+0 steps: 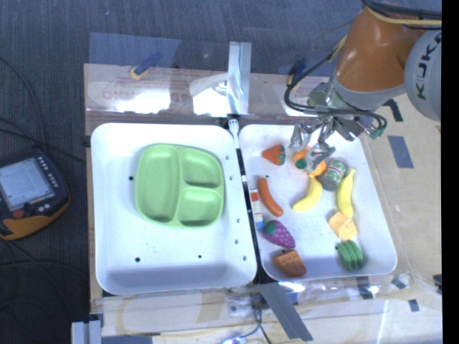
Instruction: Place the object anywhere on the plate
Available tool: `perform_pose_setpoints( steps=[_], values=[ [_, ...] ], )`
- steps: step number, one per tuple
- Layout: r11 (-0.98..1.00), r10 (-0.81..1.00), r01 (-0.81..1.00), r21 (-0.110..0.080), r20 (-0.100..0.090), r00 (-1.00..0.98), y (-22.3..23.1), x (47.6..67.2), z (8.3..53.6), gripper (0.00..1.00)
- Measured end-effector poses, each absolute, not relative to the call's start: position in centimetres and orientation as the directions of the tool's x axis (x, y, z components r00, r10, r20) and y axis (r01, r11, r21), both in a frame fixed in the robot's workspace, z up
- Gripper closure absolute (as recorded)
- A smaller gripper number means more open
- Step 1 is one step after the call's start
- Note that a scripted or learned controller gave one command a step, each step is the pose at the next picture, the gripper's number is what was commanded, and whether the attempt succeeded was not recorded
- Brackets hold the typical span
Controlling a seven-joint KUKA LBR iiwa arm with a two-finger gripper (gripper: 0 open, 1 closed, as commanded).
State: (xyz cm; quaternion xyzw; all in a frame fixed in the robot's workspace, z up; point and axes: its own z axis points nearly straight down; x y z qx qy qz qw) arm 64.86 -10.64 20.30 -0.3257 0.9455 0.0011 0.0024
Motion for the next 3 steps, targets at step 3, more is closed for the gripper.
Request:
perform_pose_setpoints(
  steps=[3],
  values=[
    [0.765,-0.644,-0.644,0.002,-0.005,-0.765,7.2,61.7,18.4,1.0]
  ],
)
